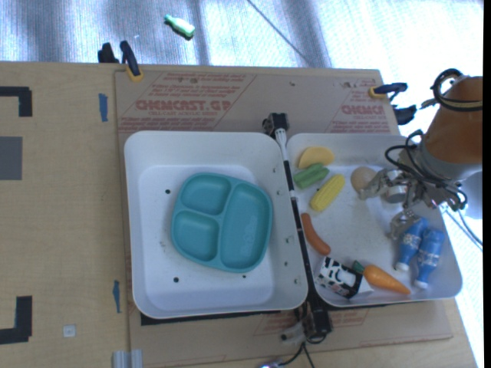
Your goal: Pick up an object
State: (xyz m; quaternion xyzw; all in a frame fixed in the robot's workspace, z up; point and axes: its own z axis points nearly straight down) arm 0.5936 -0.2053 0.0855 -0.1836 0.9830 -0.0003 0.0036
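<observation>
Lying in the white bin on the view's right, the candidate objects are loose toy foods and bottles. Nearest the gripper are a beige rounded piece, just beside it toward the view's left, and two blue bottles, just beside it toward the view's lower edge. The bottles lie side by side, touching, with their long axes running roughly from the gripper toward the near rim of the bin.

Gripper state: cannot be determined. Cables and metal parts clutter the wrist, so released or clenched cannot be told, and no object is seen held.

Judgement: the approach step is in hand and no pick is done. The coming move turns on whether the gripper descends onto the beige piece or the bottles. The touching bottles may be hard to separate.

Farther out in the same bin lie a corn cob, a green piece, a yellow piece, a red-orange sausage, a carrot and a black-and-white block. The second bin holds a teal divided plate. Both bins rest on a cardboard sheet.
</observation>
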